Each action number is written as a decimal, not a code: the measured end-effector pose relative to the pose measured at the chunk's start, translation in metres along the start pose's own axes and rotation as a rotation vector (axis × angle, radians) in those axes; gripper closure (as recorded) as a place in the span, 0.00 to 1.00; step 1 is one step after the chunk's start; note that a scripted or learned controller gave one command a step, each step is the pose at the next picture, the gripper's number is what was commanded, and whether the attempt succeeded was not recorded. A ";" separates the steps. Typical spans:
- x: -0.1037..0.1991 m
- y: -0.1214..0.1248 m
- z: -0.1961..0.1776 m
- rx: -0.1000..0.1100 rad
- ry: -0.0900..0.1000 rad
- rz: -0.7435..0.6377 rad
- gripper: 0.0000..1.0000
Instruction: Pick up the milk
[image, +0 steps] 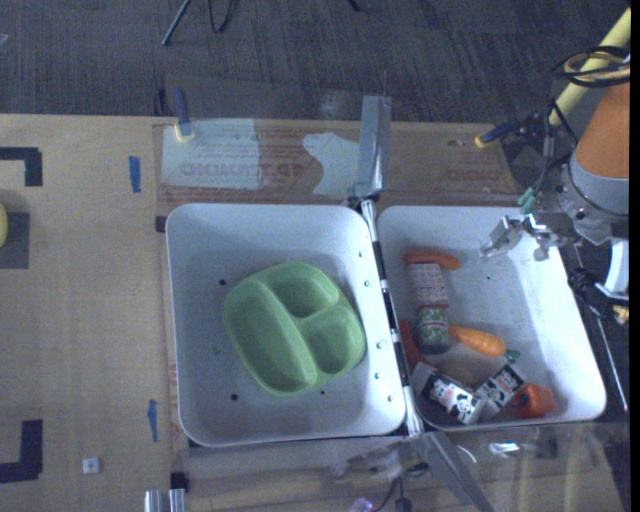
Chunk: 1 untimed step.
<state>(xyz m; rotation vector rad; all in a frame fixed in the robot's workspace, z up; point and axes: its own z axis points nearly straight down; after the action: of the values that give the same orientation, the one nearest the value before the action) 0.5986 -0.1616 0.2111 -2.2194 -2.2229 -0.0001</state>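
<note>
Presently: milk not yet picked up.
The gripper (520, 236) hangs released and empty over the right bin's (560, 300) far corner; the milk (452, 398) lies at its near edge, well apart.

A robot lab: taped wooden bench (80, 330), white bins (190, 300), carpet.

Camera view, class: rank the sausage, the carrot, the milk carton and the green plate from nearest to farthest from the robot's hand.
From the hand, at the right bin's far right:
1. Sausage, far left of the right bin.
2. Carrot, middle of that bin.
3. Milk carton, its near edge.
4. Green plate, in the left bin.
</note>
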 end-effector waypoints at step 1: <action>0.060 -0.086 0.124 -0.007 -0.001 0.049 0.00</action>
<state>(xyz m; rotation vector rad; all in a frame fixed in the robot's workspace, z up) 0.5129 -0.1021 0.0869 -2.2778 -2.1718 -0.0070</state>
